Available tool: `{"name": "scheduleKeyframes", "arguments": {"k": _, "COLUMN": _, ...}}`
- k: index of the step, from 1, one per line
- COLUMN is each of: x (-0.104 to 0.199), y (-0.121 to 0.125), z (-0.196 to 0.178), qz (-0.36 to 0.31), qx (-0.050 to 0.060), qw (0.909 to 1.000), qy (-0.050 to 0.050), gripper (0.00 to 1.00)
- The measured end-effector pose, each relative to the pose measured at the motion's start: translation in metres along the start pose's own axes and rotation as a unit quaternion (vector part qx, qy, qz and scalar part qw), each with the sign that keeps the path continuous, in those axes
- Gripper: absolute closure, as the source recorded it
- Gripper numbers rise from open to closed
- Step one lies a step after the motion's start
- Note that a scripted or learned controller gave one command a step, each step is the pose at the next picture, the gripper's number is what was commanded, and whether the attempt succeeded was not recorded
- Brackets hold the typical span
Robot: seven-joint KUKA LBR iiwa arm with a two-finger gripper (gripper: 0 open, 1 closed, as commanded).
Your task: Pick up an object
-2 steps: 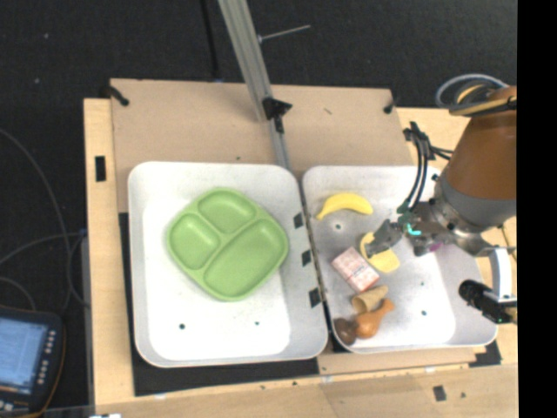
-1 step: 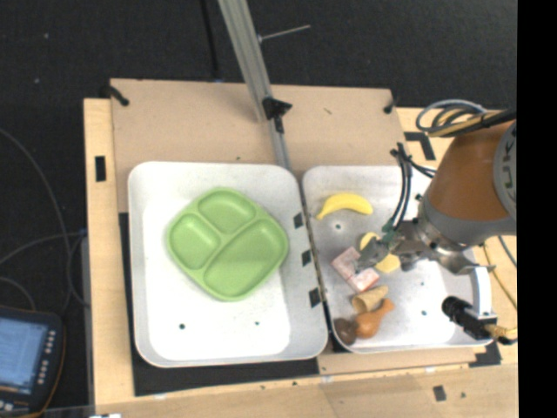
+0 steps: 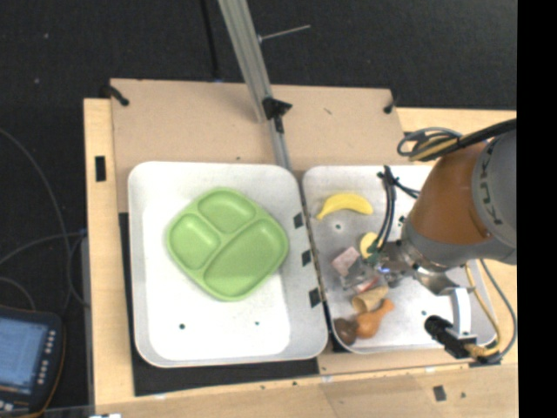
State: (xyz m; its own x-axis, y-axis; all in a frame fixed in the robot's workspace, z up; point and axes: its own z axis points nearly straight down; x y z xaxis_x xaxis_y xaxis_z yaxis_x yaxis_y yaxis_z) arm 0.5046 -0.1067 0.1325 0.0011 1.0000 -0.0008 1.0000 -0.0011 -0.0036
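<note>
Low in the right bin (image 3: pixel 409 342) toward the frame's lower right, the end effector (image 3: pixel 370 273) sits among a clutter of small objects (image 3: pixel 364 301) lying just below and left of it (the yellow banana (image 3: pixel 345 205) lies above), its grip state impossible to tell.

Landmark: I take the divided plate (image 3: pixel 228 243), lying in the left bin (image 3: pixel 157 320).
Right bin (image 3: pixel 324 185): right of the plate's bin, edges touching.
Banana (image 3: pixel 345 205): right of the plate, toward the back.
Small clutter (image 3: pixel 364 299): right of the plate, nearer the front.
Arm (image 3: pixel 452 207): far right, over that bin.
</note>
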Motion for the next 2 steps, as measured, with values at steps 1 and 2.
{"name": "scheduleKeyframes", "arguments": {"k": 1, "x": -0.003, "y": 0.004, "z": 0.029, "qz": 0.0, "qx": -0.008, "qw": 1.0, "qy": -0.003, "gripper": 0.0}}
{"name": "scheduleKeyframes", "arguments": {"k": 2, "x": -0.003, "y": 0.006, "z": 0.017, "qz": 0.002, "qx": -0.011, "qw": 0.9999, "qy": -0.002, "gripper": 1.0}}
